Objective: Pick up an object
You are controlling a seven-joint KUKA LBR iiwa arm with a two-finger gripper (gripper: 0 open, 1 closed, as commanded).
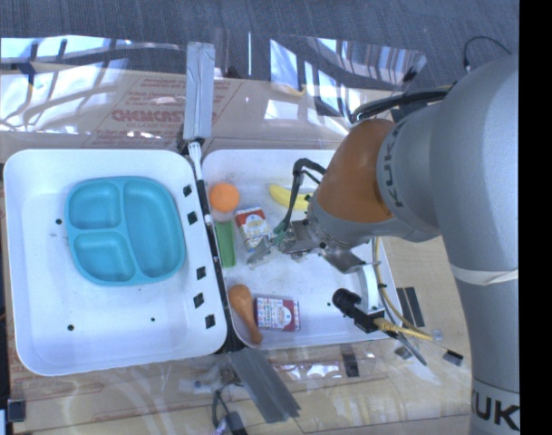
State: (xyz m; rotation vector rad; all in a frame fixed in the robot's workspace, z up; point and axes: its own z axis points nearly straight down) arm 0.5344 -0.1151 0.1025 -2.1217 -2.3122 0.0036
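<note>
At far left, a shallow white left bin (31, 333), and lying flat in its upper middle a teal divided plate (126, 229) with three compartments, well apart from the bin's lower wall. Behind both bins, a brown cardboard sheet (121, 107) with red print, crossed by an upright strip of grey tape (199, 89) above the seam where the bins meet. Right of the seam, the right bin (325, 333), holding every loose item. Along its left wall, top to bottom: an orange ball (224, 198), touching or nearly touching the top of a green stick (225, 245) lying lengthwise beneath it, then, near the lower corner, an orange-brown carrot-shaped piece (243, 312) set at a slant. Just beside the stick, a small red-and-white carton (251, 227); just beside the carrot-shaped piece, a red-and-white packet (276, 314) lying flat. Further right and higher, a yellow banana (287, 197), partly hidden by the arm. Low over the middle of the right bin, the gripper (263, 250), just below and to the right of the carton and near the green stick, with nothing seen held in it; whether wide or narrow, impossible to tell from this slant. Behind it, the orange band (353, 184), then the grey arm (457, 179) reaching in from the right.
</note>
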